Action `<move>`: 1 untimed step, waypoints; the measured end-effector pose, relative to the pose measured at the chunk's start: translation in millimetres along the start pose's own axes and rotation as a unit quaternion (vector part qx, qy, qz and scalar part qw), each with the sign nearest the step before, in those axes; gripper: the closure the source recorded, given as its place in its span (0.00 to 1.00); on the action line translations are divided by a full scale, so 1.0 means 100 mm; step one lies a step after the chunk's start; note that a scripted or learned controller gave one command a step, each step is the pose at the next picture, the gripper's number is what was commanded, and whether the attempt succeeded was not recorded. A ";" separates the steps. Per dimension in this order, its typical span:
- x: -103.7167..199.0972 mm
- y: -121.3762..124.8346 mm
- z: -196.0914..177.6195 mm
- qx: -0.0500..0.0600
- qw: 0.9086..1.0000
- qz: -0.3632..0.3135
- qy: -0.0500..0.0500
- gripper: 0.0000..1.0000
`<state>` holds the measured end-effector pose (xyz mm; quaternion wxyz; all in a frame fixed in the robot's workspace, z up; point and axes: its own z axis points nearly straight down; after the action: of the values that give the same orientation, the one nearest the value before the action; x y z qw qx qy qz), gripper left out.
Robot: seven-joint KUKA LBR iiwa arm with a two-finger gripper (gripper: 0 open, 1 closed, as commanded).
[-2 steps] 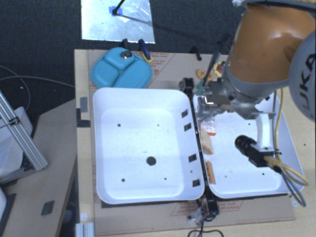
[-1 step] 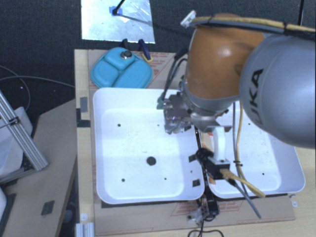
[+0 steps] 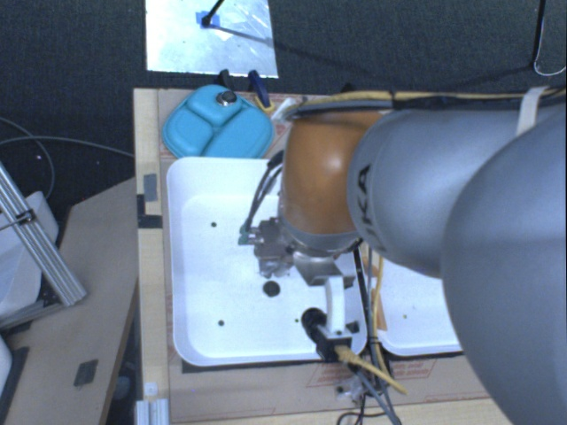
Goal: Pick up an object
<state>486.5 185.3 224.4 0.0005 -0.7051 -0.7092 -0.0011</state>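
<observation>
Hovering low over the left bin (image 3: 199,237), my arm (image 3: 425,193) hides the fingers, so I cannot tell their state. I judge this the reach step. No object shows there; next I need a confirmed target beneath the wrist.
</observation>
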 end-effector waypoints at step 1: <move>0.31 0.84 -1.75 -0.009 1.000 0.000 0.002 1.00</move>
<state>570.5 216.5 399.5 -0.0047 -0.7050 -0.7092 -0.0087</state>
